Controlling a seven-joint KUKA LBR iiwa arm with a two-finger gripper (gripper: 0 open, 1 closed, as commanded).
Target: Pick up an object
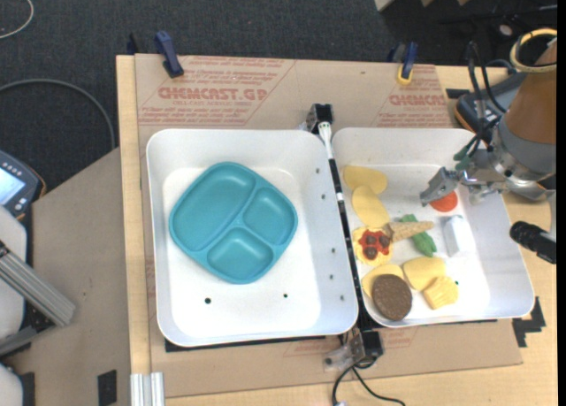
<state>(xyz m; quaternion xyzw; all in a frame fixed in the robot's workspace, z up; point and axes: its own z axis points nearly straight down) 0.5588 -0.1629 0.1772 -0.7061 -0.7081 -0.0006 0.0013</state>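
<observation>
over the right bin [495, 298], gripper [445, 190] beside a red piece [446, 203], grip state unclear

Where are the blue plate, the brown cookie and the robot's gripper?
blue plate [233, 221]: camera view, on its centre ridge.
brown cookie [390, 295]: camera view, middle of its top.
gripper [439, 190]: camera view, between its fingertips.

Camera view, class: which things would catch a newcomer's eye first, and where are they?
The large teal plastic divided plate lies alone in the left white bin. The right white bin holds a cluster of small toy foods, including a brown round cookie. The grey arm's gripper hangs over that bin's upper right.
</observation>
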